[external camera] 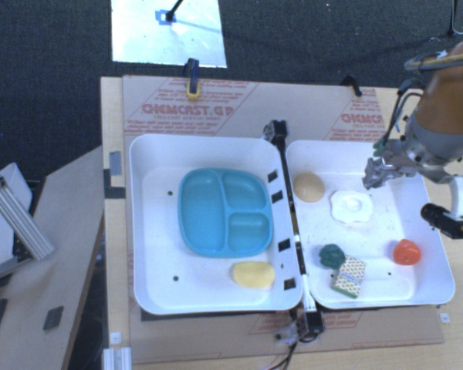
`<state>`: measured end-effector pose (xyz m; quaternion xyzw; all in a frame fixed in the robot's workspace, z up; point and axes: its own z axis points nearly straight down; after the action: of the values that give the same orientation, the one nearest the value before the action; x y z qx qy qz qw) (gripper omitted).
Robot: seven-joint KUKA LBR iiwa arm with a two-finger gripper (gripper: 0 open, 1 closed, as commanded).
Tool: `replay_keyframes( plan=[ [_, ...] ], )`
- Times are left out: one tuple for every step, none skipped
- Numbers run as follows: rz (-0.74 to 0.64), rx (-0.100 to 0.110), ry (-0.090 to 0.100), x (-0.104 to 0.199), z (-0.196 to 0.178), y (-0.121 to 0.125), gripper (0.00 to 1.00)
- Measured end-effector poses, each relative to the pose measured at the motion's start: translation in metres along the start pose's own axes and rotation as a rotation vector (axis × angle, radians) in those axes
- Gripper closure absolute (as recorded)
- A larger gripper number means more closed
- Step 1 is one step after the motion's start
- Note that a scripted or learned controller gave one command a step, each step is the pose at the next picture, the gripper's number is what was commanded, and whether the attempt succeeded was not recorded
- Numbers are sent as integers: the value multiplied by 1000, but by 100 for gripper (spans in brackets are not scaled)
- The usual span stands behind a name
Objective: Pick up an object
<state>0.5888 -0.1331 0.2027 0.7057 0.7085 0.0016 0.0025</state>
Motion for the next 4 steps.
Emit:
replay_keyframes(
  plan=[
    [-1, 0, 0, 0, -54, -9, 100],
    [-4, 4, 2, 43, -55, -17, 100],
    [-5, 4, 2, 91, -48, -20, 100],
    [-6, 5, 3, 152, -41, -30, 100]
  ],
)
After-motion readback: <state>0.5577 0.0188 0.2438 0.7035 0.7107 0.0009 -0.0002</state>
